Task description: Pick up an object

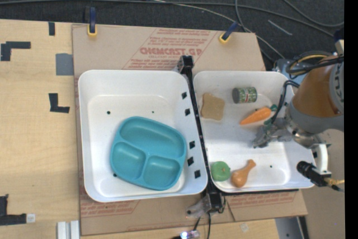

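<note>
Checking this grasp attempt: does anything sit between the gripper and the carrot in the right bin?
Nothing visible does. The gripper hangs over bare floor of the right bin, just below the carrot. The can lies beyond the carrot, the bread slice to its left, and the drumstick nearer the front.

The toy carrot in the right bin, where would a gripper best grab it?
Probably across the thick middle of the carrot, coming straight down. It lies flat, slanting up toward its green end at the right, so the fingers should close across its width, not along it. The gripper is just below it.
</note>
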Motion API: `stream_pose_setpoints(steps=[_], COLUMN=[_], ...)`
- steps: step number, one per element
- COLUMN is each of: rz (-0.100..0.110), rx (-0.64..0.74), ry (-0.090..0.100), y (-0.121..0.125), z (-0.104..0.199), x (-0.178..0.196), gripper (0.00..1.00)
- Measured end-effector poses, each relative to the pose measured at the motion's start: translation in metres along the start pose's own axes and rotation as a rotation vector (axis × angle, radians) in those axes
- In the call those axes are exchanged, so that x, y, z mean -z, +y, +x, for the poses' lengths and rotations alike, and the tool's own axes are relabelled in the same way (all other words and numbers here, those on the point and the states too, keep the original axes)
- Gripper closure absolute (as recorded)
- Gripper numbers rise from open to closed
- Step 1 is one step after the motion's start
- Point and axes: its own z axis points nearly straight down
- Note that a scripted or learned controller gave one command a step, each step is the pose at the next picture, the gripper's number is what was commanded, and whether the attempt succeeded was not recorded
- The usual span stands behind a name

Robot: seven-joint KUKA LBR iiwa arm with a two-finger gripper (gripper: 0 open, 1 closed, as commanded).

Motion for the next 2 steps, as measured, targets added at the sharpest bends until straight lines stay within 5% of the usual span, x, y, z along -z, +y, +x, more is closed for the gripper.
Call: stream_pose_setpoints(steps=[2], rz=[-0.005], rx=[0.001], ry=[-0.001], y=[0.015], z=[-0.001], x=[0.097], gripper=[1.0])
